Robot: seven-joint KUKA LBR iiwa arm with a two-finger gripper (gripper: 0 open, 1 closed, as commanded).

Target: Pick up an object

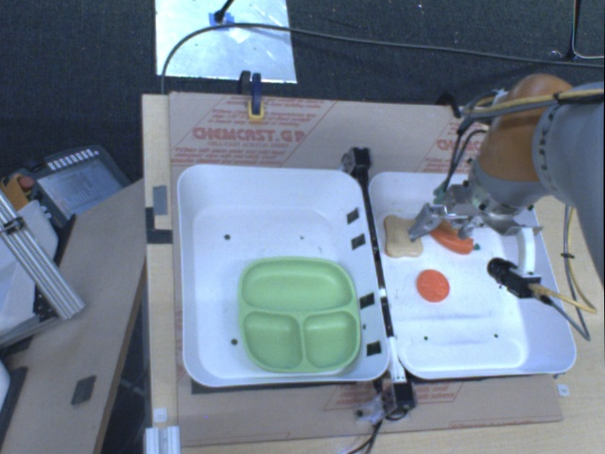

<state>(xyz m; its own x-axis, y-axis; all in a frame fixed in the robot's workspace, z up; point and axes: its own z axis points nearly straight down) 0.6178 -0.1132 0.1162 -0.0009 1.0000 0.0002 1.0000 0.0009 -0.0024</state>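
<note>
A worktop [284,126] lined with board printed "CHEMCAST GP" is seen under two white bins. In the right bin [473,348] the tool [437,221] is lowered beside a tan piece [402,237] and orange strip [454,242]; its grip cannot be told. A grasp attempt is judged underway; closing and lifting would be needed next

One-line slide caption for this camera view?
Gripper low in the right bin beside tan piece, orange disc; green tray in left bin.
</note>
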